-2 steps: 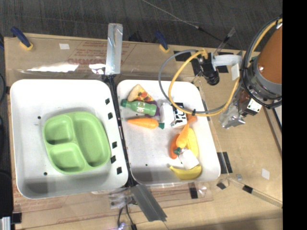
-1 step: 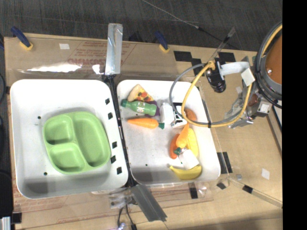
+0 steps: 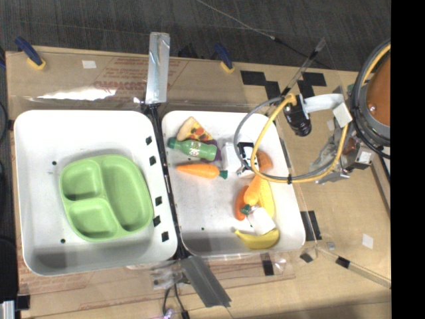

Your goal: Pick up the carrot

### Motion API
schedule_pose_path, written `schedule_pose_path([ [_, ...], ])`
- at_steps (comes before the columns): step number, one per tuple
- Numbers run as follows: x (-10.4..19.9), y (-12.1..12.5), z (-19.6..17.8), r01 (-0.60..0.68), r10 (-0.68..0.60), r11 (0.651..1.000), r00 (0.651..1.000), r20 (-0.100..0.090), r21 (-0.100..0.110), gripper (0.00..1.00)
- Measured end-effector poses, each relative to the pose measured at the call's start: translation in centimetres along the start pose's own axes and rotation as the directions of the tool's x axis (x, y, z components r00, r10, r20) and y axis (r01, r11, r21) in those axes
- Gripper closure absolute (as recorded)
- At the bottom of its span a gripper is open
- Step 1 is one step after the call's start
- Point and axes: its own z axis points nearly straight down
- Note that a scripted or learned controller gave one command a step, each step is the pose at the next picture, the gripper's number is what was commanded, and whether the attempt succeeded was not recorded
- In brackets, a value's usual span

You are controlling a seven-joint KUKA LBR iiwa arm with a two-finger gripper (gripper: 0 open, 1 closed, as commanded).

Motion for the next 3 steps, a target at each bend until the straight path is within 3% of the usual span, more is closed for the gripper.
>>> schedule_pose_path([
  [1, 0.2, -0.4, -1.1, 0.005, -0.005, 1.000, 1.000, -0.007, 0.009, 1.00],
  [3, 0.3, 0.0, -1.7, -0.001, 0.001, 1.000, 1.000, 0.003, -0.001, 1.00],
])
